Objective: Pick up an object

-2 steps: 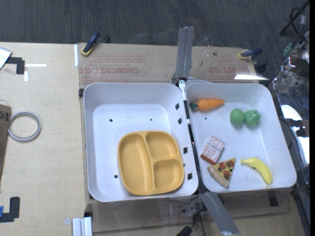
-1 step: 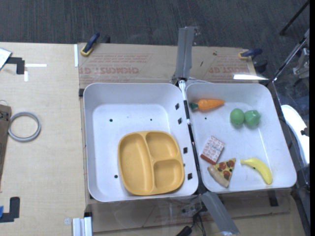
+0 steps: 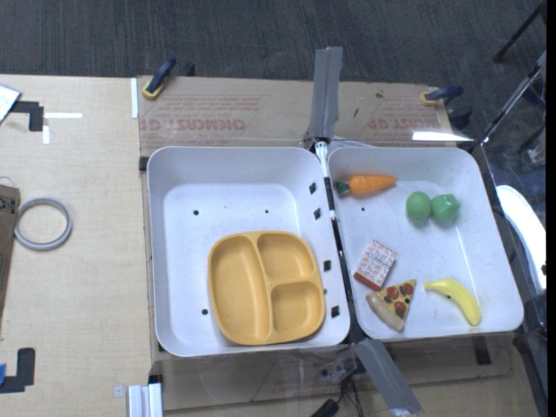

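Yellow tray (image 3: 265,287) in left bin (image 3: 174,176), toy foods (image 3: 403,250) in right bin (image 3: 473,176)

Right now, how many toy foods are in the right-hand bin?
5: carrot at the back, green pear beside it, small box, pizza slice and banana in front.

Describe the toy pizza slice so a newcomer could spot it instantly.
Find the right-hand white bin. Along its near edge lie the toy pizza slice and a banana, with a small red-and-white box just behind. The slice is the flat tan wedge dotted with red rounds.
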Action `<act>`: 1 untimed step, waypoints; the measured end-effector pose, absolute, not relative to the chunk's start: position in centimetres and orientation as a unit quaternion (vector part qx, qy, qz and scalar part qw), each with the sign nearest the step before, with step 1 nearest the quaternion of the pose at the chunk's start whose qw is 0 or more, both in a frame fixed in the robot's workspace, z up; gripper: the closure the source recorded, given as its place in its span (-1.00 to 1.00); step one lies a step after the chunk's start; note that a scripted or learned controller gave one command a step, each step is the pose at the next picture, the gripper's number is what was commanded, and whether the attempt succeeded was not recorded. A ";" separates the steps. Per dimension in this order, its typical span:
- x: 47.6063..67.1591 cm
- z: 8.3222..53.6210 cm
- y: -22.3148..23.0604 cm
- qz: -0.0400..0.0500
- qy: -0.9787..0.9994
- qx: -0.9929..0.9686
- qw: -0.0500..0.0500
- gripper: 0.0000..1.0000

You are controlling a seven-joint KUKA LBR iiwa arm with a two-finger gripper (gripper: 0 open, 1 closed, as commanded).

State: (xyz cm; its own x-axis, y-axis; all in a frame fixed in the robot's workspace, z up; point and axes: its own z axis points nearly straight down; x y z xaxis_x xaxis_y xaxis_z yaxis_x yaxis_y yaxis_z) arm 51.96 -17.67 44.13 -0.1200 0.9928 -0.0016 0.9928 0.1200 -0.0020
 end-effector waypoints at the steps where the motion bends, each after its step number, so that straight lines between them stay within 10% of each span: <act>1: 48.1 44.2 -12.6 0.001 -0.843 -0.537 0.000 1.00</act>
